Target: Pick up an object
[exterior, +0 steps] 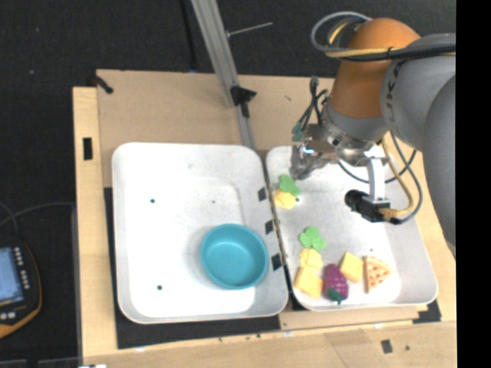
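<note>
Two white bins, side by side on the bench.

Left bin (153,175): one blue bowl (234,255), at about 5 o'clock of the bin floor.

Right bin (406,251): one yellow-and-green toy (286,194) at 10 o'clock, hard by the dividing wall; one green leafy piece (311,238) near centre; at 6 o'clock a cluster of yellow block (308,278), purple grapes (335,280), cheese wedge (350,266) and pizza slice (375,271).

Gripper (301,164): at 11 o'clock of the right bin, just above the yellow-and-green toy, nothing visibly between the fingers; open or closed, cannot tell.

Handling note, as judgement: the toy is the likeliest target. Descend straight, centre over it, and keep off the bin wall, which crowds one side.
</note>
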You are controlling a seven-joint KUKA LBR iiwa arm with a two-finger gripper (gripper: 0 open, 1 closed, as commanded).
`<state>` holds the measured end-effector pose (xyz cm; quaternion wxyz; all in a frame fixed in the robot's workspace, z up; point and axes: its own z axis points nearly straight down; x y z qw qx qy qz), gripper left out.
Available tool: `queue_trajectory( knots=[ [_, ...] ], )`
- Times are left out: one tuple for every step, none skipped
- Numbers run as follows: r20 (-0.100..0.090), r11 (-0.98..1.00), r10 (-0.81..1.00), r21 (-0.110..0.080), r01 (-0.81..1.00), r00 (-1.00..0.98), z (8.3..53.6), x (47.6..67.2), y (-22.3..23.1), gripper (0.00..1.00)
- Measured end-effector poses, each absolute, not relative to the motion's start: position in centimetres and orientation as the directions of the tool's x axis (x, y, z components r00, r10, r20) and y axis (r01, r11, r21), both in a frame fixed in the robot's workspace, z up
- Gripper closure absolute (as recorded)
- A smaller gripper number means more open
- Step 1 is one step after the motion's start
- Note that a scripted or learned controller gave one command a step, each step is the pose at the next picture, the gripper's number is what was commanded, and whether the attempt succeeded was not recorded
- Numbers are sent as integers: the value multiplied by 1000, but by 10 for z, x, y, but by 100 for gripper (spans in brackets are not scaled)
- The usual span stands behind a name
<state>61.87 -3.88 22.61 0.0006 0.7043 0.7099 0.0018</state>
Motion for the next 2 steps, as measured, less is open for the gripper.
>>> queue_trajectory(
  knots=[
    [1,3,1000,1,1000,-3,239,631,11,100],
    [1,3,1000,0,1000,-3,247,631,58,100]
  ],
)
